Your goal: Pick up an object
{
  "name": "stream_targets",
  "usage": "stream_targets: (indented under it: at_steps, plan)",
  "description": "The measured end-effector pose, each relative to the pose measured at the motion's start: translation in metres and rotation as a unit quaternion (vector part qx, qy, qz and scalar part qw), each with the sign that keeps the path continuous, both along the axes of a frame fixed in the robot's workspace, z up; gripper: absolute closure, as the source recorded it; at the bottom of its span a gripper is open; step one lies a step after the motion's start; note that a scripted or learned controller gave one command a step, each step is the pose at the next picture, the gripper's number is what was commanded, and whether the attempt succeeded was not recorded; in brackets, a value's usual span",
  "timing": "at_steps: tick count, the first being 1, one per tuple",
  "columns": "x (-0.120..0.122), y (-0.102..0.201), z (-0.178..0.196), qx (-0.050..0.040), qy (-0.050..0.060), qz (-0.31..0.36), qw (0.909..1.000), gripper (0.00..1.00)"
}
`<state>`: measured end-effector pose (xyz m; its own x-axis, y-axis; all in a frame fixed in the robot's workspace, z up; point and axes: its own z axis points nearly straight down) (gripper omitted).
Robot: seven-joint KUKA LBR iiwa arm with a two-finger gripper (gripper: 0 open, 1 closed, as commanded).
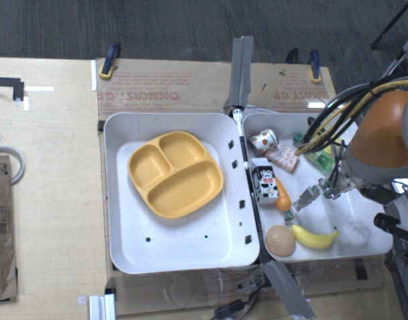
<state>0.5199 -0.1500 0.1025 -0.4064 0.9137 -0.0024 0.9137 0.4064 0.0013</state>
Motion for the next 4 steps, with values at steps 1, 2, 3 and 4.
stream_targets:
  at_steps: [1, 2, 3, 4]
  plan:
    - [0.039, -0.025, 0.054, -0.0003, 0.0, -0.056, 0.9985, 0.0]
    - [0.101, -0.073, -0.004, -0.0011, 0.0, 0.146, 0.9893, 0.0]
    - [0.102, -0.074, 0.007, -0.0033, -0.003, 0.147, 0.9892, 1.0]
    - [0.059, -0.004, 0.095, -0.0002, 0.001, 0.149, 0.9888, 1.0]
